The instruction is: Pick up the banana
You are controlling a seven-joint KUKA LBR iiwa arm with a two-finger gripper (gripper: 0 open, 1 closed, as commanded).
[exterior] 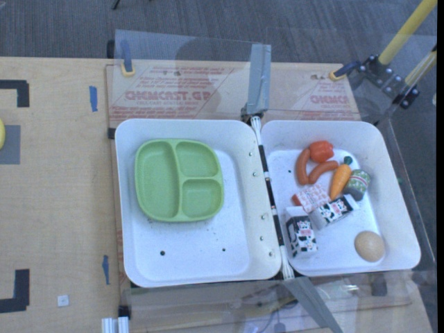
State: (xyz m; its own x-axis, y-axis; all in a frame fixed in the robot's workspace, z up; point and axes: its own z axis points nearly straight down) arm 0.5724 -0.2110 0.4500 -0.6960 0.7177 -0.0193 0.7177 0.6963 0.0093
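Hand state: I can't tell from this frame whether it's released or clenched, so I'm treating it as unknown and commanding a full release before any descent.

Target location is the real problem. I can't pick out a banana in either bin. The right shallow white bin (397, 151) holds a cluster:
- orange carrot (339, 180)
- two reddish-brown sausages (303, 165)
- red pepper-like piece (320, 150)
- small round can (358, 181)
- two black-and-white cow-print cartons (301, 236)
- beige egg (369, 245), set apart near the front corner

The left shallow white bin (208, 255) carries a green three-compartment plate (179, 180).

The only yellow candidate is a sliver (1, 136) on the wooden counter (62, 207) at the far left edge, cut off by the frame and well apart from both bins. Could be the banana; I can't confirm it.

How I'd run it:
- Confirm the target first. Don't let the picker lock onto the carrot, the nearest match in colour and shape.
- If it is that sliver, my guess is it's a long reach across both bins, so go high over the rims and the plate.
- Align the hand across the short axis, grasp mid-body and come straight down.
- Check for the fruit in the hand after lifting before calling it done.
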